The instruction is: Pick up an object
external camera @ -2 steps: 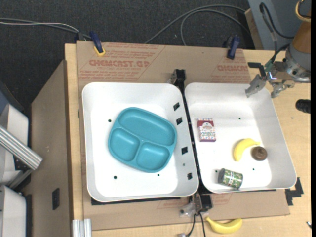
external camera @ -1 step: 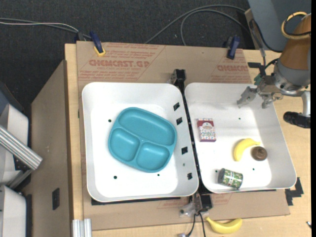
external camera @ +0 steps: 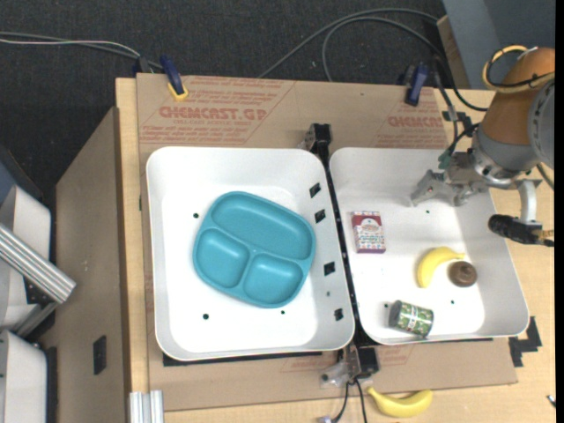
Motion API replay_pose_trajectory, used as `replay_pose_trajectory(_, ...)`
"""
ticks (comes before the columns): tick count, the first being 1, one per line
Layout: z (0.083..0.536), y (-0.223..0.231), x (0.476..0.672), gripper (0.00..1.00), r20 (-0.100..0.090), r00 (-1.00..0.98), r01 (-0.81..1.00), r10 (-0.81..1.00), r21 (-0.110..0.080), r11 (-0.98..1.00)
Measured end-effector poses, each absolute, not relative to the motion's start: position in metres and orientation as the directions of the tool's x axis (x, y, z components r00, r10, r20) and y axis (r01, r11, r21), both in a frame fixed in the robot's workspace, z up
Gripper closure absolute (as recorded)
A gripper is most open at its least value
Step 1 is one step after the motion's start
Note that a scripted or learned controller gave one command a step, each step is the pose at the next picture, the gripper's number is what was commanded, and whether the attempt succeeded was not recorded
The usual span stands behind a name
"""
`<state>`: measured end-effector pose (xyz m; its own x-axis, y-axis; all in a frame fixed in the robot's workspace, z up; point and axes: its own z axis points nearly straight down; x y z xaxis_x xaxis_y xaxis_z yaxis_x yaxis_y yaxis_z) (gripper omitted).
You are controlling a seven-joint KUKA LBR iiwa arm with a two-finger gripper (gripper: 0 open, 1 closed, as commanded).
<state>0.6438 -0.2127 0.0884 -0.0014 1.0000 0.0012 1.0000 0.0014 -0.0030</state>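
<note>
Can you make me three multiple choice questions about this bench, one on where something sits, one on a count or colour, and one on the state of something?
1. Where does the blue divided plate lie?
A. In the left bin
B. In the right bin
C. On the cardboard outside the bins

2. How many compartments does that plate have?
A. Two
B. Three
C. Five

3. How is the green can positioned?
A. Standing upright
B. Lying on its side
C. Stacked on the banana

Answers:
1. A, the plate rests in the middle of the left bin.
2. B, one long section sits above two smaller ones.
3. B, the can lies on its side near the front of the right bin, apart from the banana, while the claw hovers near the bin's far end.
</note>
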Motion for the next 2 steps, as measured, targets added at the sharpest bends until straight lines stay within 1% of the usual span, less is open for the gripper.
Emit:
replay_pose_trajectory(1,0.102,-0.213,0.645,1.00,0.000,-0.002,1.000,1.000,0.001,0.002)
replay_pose_trajectory(2,0.146,-0.211,0.650,1.00,-0.001,-0.001,1.000,1.000,0.004,0.001)
